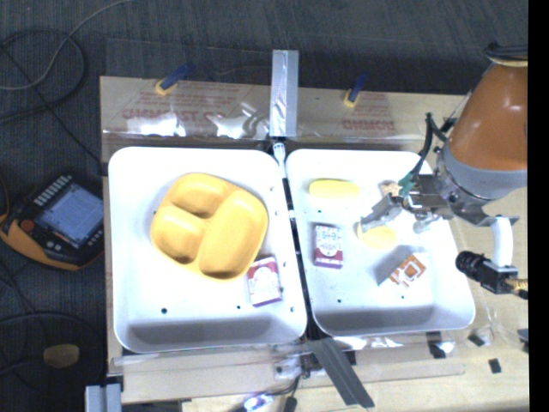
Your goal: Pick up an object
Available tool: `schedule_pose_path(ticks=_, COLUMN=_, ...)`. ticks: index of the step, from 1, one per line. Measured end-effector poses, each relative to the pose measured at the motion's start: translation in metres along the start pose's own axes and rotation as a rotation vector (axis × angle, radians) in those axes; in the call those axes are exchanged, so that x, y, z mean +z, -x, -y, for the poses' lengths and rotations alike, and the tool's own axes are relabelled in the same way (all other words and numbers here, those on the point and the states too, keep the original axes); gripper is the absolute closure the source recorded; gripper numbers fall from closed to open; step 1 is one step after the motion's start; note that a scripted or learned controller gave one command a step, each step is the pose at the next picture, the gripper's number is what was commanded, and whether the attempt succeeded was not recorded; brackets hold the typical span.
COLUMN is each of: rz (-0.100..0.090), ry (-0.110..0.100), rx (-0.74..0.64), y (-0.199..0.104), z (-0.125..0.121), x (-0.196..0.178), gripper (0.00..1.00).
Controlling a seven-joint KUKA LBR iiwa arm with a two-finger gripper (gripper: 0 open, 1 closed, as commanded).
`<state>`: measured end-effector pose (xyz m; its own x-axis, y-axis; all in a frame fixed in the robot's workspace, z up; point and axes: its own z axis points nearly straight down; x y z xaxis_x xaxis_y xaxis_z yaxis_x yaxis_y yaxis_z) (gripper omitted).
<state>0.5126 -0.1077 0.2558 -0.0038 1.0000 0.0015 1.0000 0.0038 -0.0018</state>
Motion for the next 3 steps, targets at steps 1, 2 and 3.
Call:
schedule_pose_path(ticks=1, rz=0.001, ry=0.001, rx=-0.205, y=0.031, z=0.028, x=0.016, gripper=0.00)
schedule_pose_path(ticks=2, rz=0.000, ry=0.002, rx=-0.354, y=0.081, z=0.005, x=0.153, gripper=0.00)
schedule_pose_path(ticks=3, rz=0.004, ry=0.010, rx=-0.305, y=0.078, z=-0.043, x=0.166, gripper=0.00)
